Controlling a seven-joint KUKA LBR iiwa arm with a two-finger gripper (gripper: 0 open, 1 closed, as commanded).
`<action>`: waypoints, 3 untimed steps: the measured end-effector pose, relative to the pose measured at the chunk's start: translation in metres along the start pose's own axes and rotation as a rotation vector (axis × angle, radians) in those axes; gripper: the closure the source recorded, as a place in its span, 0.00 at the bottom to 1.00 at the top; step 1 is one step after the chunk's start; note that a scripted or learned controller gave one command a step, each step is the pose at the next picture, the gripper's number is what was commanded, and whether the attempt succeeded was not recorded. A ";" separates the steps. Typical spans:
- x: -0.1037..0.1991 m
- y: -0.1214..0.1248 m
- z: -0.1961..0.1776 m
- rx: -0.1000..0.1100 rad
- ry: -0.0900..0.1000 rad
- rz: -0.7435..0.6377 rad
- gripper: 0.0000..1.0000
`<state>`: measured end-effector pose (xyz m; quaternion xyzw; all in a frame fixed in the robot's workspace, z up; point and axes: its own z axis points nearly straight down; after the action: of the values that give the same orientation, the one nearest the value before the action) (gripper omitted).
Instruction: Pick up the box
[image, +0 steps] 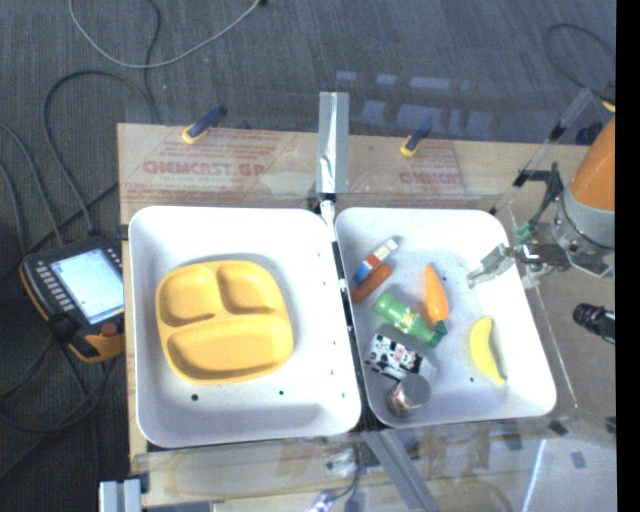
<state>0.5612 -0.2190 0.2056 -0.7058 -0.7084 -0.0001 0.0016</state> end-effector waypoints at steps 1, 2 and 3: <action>0.065 0.066 0.021 0.000 -0.005 -0.088 0.00; 0.107 0.072 0.110 0.000 -0.005 -0.105 0.00; 0.118 0.102 0.116 -0.008 -0.013 -0.190 0.00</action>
<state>0.6621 -0.1008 0.0899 -0.6355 -0.7721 0.0014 -0.0059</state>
